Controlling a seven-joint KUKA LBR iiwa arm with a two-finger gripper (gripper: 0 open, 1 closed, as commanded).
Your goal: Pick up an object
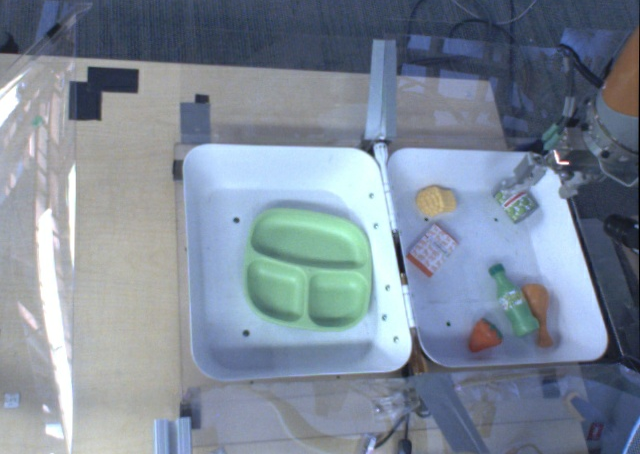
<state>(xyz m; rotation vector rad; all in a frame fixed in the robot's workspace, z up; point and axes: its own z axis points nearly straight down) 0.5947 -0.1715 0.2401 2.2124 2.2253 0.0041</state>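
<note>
Strawberry (484, 335) sits at the near rim; my fingers (527, 182), state unclear, touch the light, stiff carton (516, 204); grip its flat sides.

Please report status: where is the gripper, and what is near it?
Gripper over right bin's far corner. Small green-and-white carton at its fingertips, grasp unclear. Green bottle elsewhere, nothing blocking.
</note>
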